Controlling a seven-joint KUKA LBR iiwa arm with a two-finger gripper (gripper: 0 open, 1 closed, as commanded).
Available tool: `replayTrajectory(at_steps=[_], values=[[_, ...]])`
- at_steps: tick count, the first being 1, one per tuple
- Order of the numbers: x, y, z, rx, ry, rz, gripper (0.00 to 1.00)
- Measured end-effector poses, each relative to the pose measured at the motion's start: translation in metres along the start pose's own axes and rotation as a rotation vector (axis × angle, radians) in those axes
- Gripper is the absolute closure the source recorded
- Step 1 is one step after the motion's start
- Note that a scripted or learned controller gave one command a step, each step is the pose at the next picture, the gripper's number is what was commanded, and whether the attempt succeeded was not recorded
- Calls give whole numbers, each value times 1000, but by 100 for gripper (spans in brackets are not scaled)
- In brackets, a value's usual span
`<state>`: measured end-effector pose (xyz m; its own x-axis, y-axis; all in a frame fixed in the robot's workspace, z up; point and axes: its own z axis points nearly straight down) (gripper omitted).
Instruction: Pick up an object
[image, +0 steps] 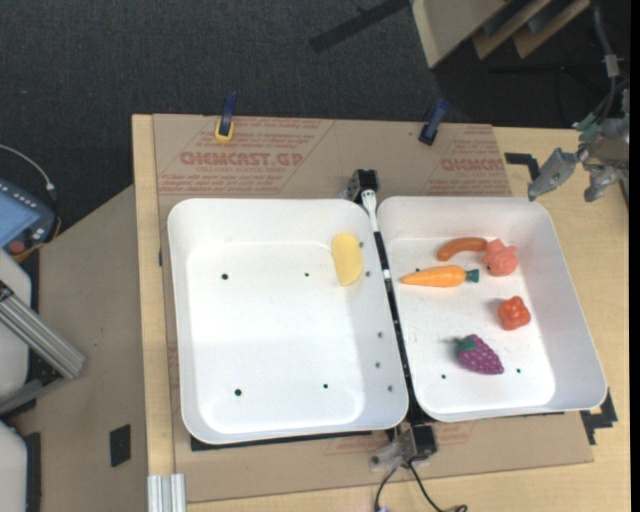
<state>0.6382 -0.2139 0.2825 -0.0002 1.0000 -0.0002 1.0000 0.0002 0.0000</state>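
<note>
Camera view puts the tool (570, 172) off the right bin's (560, 385) far right corner; whether it's parted or holding anything, I cannot tell. Toy carrot (438, 278) lies down-left, lengthwise across the bin.

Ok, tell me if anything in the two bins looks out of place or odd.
One thing stands out: the yellow piece lies alone in the left bin, against its right wall, while the carrot, sausage, pink piece, red pepper and grapes sit in the right bin. Nothing looks spilled or damaged.
</note>
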Motion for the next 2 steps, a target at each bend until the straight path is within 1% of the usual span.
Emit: replayTrajectory(at_steps=[1,2], values=[[130,-3,-58,-8,2,-12,0],[239,-3,45,9,4,-9,0]])
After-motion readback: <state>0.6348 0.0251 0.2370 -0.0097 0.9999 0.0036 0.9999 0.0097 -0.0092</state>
